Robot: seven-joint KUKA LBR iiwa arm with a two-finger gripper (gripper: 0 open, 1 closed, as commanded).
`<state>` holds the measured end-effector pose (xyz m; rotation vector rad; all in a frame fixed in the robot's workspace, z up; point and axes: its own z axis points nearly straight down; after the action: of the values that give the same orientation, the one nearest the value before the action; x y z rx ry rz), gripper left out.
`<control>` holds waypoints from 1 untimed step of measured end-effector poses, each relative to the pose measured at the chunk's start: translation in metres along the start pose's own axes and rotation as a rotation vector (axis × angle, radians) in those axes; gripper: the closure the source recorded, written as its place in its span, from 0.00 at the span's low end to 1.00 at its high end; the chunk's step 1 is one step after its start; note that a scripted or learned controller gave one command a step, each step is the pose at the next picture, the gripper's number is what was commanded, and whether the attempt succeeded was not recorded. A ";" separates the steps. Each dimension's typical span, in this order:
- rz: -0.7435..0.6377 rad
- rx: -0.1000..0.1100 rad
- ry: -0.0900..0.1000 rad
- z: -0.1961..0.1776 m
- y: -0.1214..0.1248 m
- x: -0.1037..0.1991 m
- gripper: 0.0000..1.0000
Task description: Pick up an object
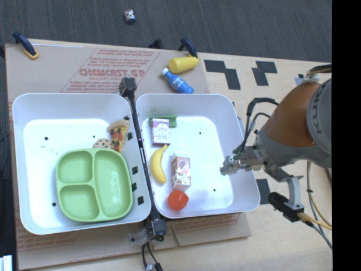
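The arm (pixel 304 126) is bulky and rounded, its broad orange band sitting behind the gripper (pixel 230 166), with smooth grey casing on either side of it. The gripper itself is small, pale metallic grey. Thin black cables (pixel 254 114) loop just behind it, and a black bracket (pixel 285 202) with yellowish wires juts out farther back.

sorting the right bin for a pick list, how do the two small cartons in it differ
The upper carton has a purple and white face; the lower carton looks brown and white. The upper carton lies near the bin's far left corner beside a green item; the lower carton lies further forward, between the banana and the red fruit. Both are small boxes of similar size, well left of the gripper.
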<state>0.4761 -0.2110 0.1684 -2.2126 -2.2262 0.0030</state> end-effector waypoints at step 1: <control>0.000 -0.003 -0.001 -0.014 0.001 0.000 1.00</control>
<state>0.4771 -0.2114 0.1826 -2.2152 -2.2277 -0.0001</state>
